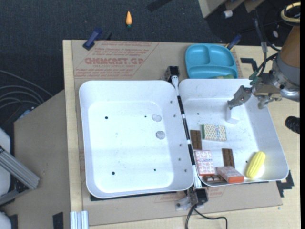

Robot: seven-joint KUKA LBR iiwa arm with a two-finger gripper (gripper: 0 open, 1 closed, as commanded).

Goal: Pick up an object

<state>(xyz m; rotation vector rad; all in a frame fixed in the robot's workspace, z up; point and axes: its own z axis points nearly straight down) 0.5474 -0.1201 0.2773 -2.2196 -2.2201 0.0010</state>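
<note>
Behind the bins we read "CHEMCAST GP" (114, 60) in red on the board. Our gripper (249, 98) hung spread and empty over the right bin (276, 137), well apart from the corn (255, 164) and boxes (204, 162).

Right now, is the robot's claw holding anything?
Gripper: it hangs over the right bin near its far end, with nothing seen between its fingers; open or shut cannot be told.

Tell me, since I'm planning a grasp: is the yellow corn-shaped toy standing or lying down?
Lying down: the yellow corn-shaped toy rests lengthwise on the right white bin floor, slightly slanted.
</note>
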